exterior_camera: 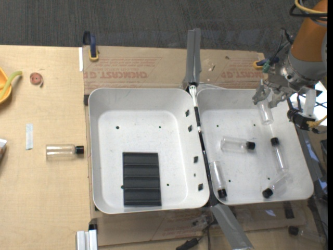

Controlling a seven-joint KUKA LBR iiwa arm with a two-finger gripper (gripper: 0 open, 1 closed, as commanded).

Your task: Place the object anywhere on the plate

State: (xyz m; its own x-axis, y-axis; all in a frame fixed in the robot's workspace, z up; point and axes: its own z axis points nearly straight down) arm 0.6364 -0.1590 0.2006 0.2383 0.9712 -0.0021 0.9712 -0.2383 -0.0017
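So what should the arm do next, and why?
Probably start moving left, toward the black plate in the left bin. The gripper hangs over the far side of the right bin with a clear tube right at it; whether it truly grips the tube I can't tell.

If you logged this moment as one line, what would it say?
gripper: over right bin's far corner | clear vial: between its fingers | black ridged plate: left bin, bare | four vials lying in right bin

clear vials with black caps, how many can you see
6: four lying in the right bin, one at the gripper, one on the bench left of the bins.
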